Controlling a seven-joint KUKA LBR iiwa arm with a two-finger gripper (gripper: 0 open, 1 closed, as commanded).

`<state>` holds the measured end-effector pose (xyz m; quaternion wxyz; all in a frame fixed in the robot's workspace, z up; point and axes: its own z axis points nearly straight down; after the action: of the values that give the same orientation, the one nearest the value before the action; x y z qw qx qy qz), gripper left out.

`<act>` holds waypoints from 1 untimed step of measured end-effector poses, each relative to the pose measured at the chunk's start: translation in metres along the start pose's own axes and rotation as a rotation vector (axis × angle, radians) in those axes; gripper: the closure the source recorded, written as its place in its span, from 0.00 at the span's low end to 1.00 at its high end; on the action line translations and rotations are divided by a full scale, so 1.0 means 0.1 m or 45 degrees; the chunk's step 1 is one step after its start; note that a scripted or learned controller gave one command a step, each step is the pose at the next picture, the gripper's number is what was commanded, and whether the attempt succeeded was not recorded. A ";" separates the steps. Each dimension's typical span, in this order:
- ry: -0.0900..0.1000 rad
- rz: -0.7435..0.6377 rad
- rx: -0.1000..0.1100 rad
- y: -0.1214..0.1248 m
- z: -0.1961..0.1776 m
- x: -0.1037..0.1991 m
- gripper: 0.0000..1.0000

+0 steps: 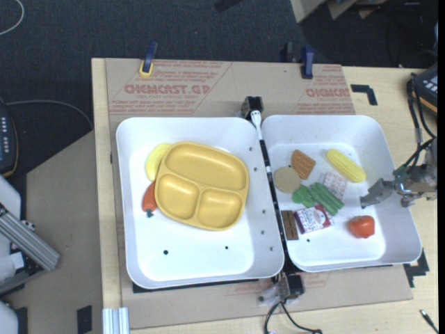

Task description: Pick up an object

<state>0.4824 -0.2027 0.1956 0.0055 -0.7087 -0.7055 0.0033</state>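
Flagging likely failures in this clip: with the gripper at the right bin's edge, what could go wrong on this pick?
1. The gripper sits low by the right bin wall, near the red tomato-like item; it may clip the rim or nudge the round item away.
2. The green piece, snack packet and tan disc lie packed together, so a grasp there could catch two items or slip.

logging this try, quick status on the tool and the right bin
Tool low at right white bin's right edge, nothing visibly gripped. Round red toy tomato just below it. Yellow toy corn cob close by.
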 end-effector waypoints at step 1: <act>-0.005 -0.005 -0.016 0.03 -0.06 0.00 0.00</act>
<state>0.4857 -0.2025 0.2018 -0.0004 -0.7072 -0.7070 0.0001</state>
